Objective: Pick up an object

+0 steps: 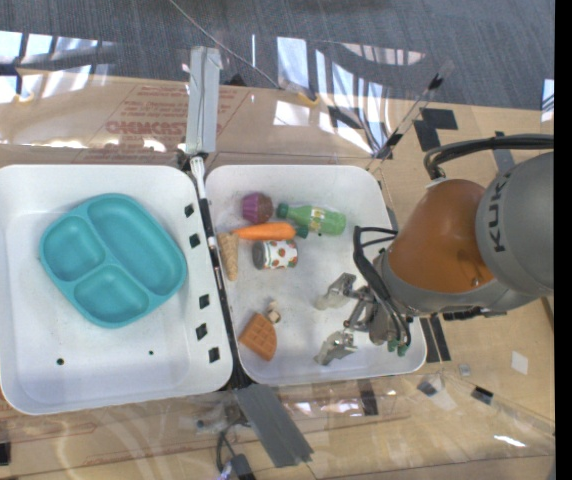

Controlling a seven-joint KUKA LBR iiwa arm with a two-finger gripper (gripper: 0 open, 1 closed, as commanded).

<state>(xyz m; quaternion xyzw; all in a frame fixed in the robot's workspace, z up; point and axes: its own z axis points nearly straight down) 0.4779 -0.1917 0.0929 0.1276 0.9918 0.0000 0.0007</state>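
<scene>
My gripper (334,318) hangs over the right side of the right bin (306,363), open, with nothing between its fingers (338,290). To its left lie the toys: a purple fruit (257,207), a green bottle (314,218), an orange carrot (265,233), a small red-and-white can (275,255), a tan cone (228,255) and a waffle-like brown piece (258,336). The waffle piece lies closest to the lower fingertip, about a hand's width to its left.
The left bin (26,368) holds a teal divided plate (112,259). A ridge with black clips (209,298) separates the two bins. The grey arm with its orange band (441,243) covers the right bin's right edge.
</scene>
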